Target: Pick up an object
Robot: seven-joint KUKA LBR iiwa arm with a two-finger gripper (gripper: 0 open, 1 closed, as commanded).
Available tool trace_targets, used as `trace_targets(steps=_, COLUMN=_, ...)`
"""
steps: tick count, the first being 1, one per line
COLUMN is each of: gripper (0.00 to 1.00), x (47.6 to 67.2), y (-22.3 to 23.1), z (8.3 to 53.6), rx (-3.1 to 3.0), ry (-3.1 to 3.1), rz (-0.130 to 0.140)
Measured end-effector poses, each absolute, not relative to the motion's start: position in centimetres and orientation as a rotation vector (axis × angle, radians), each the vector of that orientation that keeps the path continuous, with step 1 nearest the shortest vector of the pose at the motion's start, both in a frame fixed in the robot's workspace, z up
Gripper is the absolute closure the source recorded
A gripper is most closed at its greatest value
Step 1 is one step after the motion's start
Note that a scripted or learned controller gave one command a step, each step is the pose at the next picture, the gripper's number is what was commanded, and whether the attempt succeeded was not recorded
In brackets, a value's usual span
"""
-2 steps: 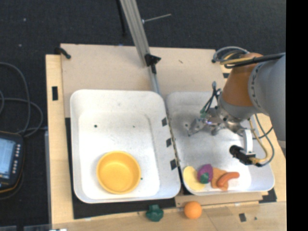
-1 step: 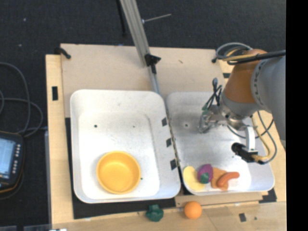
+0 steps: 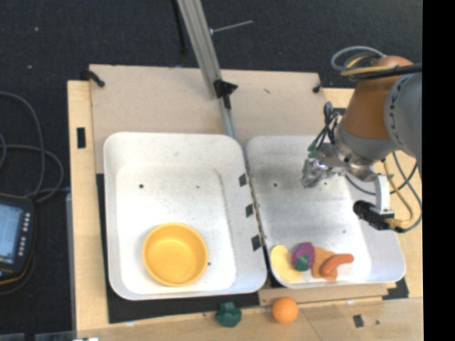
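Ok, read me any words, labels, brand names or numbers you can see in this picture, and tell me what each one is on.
No text can be read.
The handheld pendant at the left edge has a lit screen, but it is too small and blurred to read.
The two white bins, the yellow bowl and the gripper carry no visible lettering.

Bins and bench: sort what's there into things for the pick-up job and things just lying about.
For the job: gripper; toys in the right bin: purple toy, orange sausage; yellow bowl.
Lying about: orange ball, green toy, handheld screen.
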State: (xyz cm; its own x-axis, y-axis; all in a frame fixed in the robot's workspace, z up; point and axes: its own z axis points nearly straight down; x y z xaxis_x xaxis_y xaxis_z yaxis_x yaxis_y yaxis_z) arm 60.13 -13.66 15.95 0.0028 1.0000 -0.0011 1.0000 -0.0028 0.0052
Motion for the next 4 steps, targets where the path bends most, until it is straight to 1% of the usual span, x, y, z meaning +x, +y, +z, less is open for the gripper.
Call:
trace_targets(steps=1, gripper=1.0, x=59.9, y=-13.3, z=21.9, rx=2.217, ry=2.222, rz=0.001)
trace_targets(steps=2, gripper=1.0, x=60.1, y=-13.4, z=25.7, rx=2.214, ry=2.222, rz=0.005)
trace_targets(steps=4, gripper=1.0, x=59.2, y=-1.6, z=26.5, rx=2.213, ry=2.231, rz=0.004)
